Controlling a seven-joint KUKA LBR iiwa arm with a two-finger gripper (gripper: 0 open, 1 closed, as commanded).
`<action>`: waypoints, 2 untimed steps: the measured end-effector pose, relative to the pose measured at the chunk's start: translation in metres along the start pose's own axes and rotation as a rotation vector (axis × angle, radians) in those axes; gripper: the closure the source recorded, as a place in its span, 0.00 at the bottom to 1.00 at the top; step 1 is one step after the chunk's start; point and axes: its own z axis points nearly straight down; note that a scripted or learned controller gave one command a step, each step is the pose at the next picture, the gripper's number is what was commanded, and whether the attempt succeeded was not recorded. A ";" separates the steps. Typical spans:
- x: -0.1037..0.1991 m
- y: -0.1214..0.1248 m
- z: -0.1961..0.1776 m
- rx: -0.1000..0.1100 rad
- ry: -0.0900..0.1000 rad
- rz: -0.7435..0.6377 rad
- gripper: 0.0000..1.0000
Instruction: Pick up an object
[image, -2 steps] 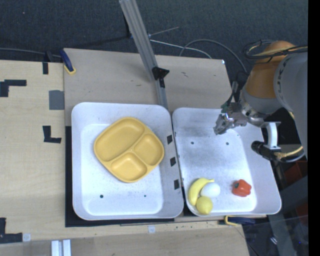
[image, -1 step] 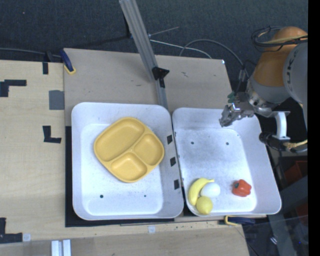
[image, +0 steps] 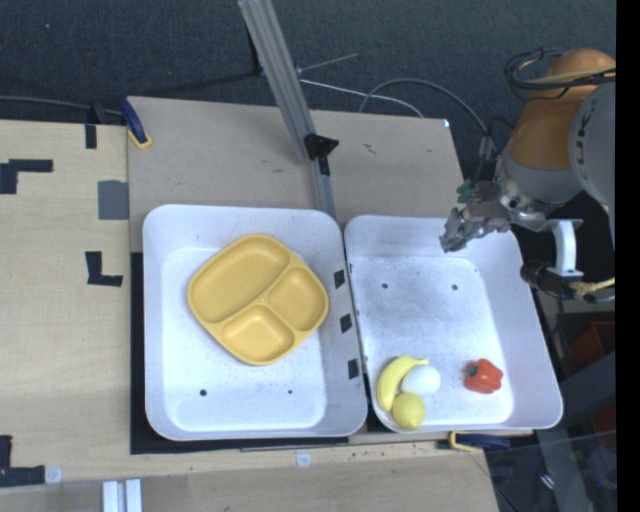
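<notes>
Currently the gripper (image: 455, 238) sits over the far edge of the right bin (image: 440, 300), near its far right corner, with nothing visibly between its tips. How wide it stands cannot be told at this size.

Candidate objects lie along the near edge of that bin:
- banana (image: 396, 374), touching the white egg (image: 423, 380) and the lemon (image: 408, 409) in a tight cluster at the near left corner;
- red pepper (image: 483, 376), alone, well apart from the cluster, toward the near right corner.

Recommended target: the pepper. Its isolation leaves room on both sides for the tips, whereas the cluster risks a nudge or a double contact.

Travel toward the near edge, centre above the pepper, descend vertically, and close only once the tips straddle it. The tray (image: 258, 298) in the left bin (image: 170, 390) is flat and broad, a poor choice.
</notes>
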 end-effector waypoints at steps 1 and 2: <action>0.052 -0.015 0.005 0.002 0.001 -0.004 1.00; 0.101 -0.019 0.008 0.003 0.001 -0.005 1.00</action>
